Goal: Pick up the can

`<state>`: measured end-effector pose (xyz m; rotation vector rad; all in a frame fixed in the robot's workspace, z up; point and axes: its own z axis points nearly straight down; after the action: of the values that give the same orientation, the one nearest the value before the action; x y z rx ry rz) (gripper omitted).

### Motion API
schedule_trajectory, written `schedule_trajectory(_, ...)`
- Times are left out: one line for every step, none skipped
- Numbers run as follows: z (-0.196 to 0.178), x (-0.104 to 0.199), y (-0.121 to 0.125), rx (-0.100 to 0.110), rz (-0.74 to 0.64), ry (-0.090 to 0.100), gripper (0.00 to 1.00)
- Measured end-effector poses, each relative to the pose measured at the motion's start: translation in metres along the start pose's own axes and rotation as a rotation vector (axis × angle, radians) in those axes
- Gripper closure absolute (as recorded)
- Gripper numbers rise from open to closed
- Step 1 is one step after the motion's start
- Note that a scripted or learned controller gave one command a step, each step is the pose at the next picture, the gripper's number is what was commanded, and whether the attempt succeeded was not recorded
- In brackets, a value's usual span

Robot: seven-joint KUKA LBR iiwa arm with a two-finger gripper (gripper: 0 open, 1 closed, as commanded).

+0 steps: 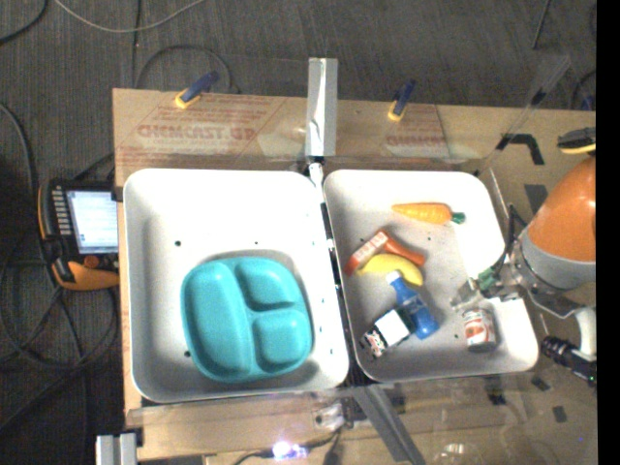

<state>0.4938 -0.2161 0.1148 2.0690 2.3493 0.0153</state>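
Can (479, 328): lying in the right bin (484, 194), near the bottom corner.
Hand (481, 289): hanging just above it; can't tell if it's gripping.
Nearby: blue bottle (411, 310), toy carrot (424, 212).

Dark grey carpet (291, 17) strewn with cables (87, 13) surrounds the plywood bench (223, 129).

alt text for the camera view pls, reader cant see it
The gripper hangs just above the can in the right bin, near a blue bottle, a carrot and a banana. The left bin holds a teal tray.
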Motion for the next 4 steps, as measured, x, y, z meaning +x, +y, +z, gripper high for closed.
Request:
schedule_trajectory(0.000, 0.000, 0.000, 0.000, 0.000, 0.000, 0.00)
schedule_trajectory(-0.007, 0.001, 0.001, 0.002, -0.001, 0.002, 1.00)
schedule_trajectory(-0.007, 0.001, 0.001, 0.002, -0.001, 0.002, 0.00)
schedule_trajectory(0.022, -0.004, -0.005, 0.003, -0.342, 0.002, 0.00)
